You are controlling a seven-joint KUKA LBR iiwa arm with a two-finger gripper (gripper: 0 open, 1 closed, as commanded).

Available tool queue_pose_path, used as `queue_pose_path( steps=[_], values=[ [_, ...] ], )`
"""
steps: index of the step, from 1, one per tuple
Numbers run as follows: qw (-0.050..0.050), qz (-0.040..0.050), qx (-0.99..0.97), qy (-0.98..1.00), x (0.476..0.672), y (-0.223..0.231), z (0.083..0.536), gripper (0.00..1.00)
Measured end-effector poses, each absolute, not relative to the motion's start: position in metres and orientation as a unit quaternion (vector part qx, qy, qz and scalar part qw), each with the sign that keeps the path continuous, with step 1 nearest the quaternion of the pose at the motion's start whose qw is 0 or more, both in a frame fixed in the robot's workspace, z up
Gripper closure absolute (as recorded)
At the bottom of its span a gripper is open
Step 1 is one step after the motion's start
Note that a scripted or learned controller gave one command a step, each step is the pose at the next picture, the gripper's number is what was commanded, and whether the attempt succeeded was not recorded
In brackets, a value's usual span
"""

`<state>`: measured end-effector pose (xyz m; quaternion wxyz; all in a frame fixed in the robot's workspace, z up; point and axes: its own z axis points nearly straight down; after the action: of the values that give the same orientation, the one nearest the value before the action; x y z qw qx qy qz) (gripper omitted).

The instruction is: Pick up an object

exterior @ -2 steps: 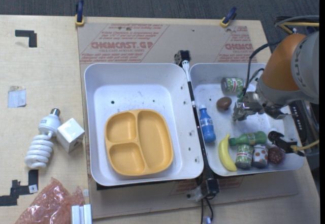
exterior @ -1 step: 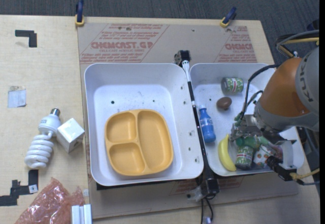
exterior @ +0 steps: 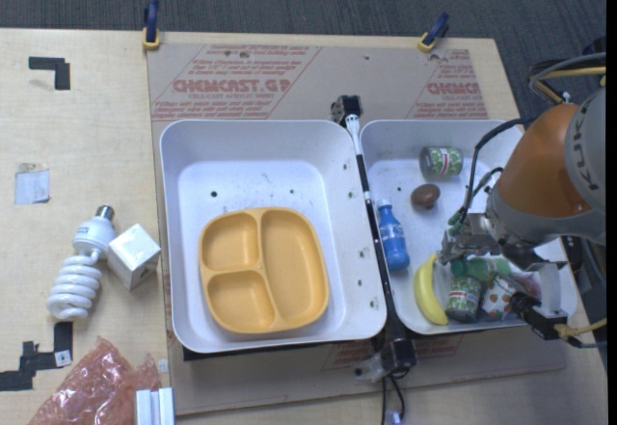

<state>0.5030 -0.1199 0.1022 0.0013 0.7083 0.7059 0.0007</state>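
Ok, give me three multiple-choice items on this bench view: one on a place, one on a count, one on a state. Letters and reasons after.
1. Where does the yellow three-compartment plastic plate lie?
A. left white bin
B. right white bin
C. on the bench

2. How many compartments does that plate have?
A. two
B. three
C. four

3. How does the small blue plastic bottle rest?
A. upright
B. on its side
C. upside down on its cap

Answers:
1 A: the plate sits on the left white bin's floor.
2 B: two small sections and one long one.
3 B: its length stretches along the right white bin's floor, beside the yellow banana.
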Motion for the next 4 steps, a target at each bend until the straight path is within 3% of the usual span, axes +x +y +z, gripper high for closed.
queue_pose_path(
  steps=[1, 2, 3, 4],
  values=[
    [0.001, 0.0007, 0.708, 0.706, 0.503, -0.12, 0.102, 0.0],
    [0.003, 0.0015, 0.709, 0.706, 0.505, -0.121, 0.112, 1.0],
    [0.001, -0.0002, 0.707, 0.707, 0.553, -0.173, 0.093, 1.0],
    [0.001, -0.0002, 0.707, 0.707, 0.554, -0.173, 0.093, 0.0]
  ],
)
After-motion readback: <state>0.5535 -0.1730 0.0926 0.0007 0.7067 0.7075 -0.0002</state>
